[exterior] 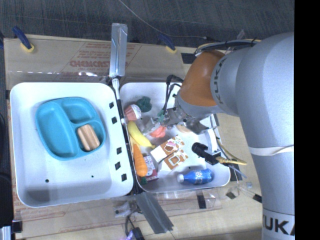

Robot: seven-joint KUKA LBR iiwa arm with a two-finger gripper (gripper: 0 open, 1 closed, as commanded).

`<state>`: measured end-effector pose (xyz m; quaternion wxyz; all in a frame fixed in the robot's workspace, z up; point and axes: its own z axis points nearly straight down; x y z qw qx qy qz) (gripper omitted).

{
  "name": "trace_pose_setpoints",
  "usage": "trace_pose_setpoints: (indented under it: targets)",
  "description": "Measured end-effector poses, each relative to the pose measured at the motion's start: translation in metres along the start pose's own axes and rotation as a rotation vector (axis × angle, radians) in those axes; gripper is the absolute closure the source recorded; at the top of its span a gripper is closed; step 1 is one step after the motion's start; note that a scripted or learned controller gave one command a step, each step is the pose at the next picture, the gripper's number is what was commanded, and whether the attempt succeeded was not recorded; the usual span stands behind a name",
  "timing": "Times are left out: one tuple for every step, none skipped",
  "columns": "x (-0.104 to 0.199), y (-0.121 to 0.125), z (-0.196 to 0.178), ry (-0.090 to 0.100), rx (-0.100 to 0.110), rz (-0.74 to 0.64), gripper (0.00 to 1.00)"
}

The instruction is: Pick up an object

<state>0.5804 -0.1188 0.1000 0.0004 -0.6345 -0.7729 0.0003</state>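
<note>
Hovered low over the right bin [226,180], gripper [161,120] beside the banana [138,134]; finger state impossible to tell; crowded toys [159,132] could have deflected the grasp

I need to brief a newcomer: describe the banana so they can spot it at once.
Look at the right bin, the crowded one under the arm. Along its left wall lies the banana, pointing diagonally down toward the carrot. It is the one plain yellow, curved thing; the carrot below is orange and straighter.
</note>
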Motion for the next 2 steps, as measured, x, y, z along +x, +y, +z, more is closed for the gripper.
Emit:
trace_pose_setpoints:
  targets:
    - [0.0,0.0,-0.009,0.0,0.002,-0.004,1.0]
    - [0.041,0.026,-0.095,-0.001,-0.005,-0.07,1.0]
